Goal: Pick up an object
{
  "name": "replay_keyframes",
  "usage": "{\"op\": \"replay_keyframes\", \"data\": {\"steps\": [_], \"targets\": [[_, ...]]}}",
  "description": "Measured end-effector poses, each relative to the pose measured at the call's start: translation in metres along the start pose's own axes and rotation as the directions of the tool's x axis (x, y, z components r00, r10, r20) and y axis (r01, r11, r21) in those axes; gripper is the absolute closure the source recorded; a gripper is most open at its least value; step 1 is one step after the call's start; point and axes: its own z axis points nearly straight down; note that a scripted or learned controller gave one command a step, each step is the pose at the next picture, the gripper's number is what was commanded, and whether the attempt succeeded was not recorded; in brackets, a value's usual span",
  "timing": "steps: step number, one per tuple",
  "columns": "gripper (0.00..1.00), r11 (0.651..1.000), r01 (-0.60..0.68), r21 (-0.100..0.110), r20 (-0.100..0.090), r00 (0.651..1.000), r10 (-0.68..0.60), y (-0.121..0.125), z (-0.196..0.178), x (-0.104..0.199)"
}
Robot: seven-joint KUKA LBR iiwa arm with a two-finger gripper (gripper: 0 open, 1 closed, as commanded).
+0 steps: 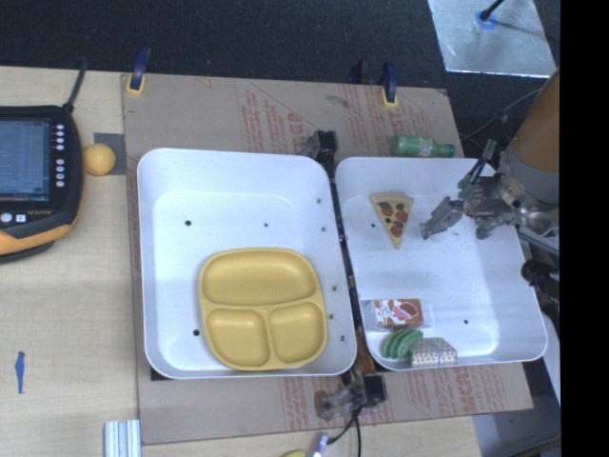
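Note:
In the right bin [495, 293] a toy pizza slice [392, 216] lies near the back left. At the front left of that bin sit a small red-and-white packet [397, 312], a green toy vegetable [401, 342] and a small grey block [434, 354]. My gripper [443, 219] hangs over the back right part of this bin, a short way right of the pizza slice, its dark fingers pointing left and down. Nothing shows between the fingers.
The left bin [171, 208] holds a yellow divided plate [264, 307]. A green bottle [422, 146] lies on the cardboard behind the right bin. A teach pendant [33, 179] and a yellow ball [99, 158] sit at the far left.

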Motion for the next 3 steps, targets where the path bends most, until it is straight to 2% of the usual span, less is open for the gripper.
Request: {"op": "replay_keyframes", "data": {"steps": [1, 2, 3], "targets": [[0.0, 1.0, 0.002, 0.002, 0.001, 1.0, -0.002, 0.052, 0.123, 0.029], [0.0, 1.0, -0.002, -0.001, -0.001, 1.0, 0.002, 0.095, 0.122, 0.034], [1.0, 1.0, 0.0, 0.0, -0.001, 1.0, 0.0, 0.096, 0.109, 0.033]]}}
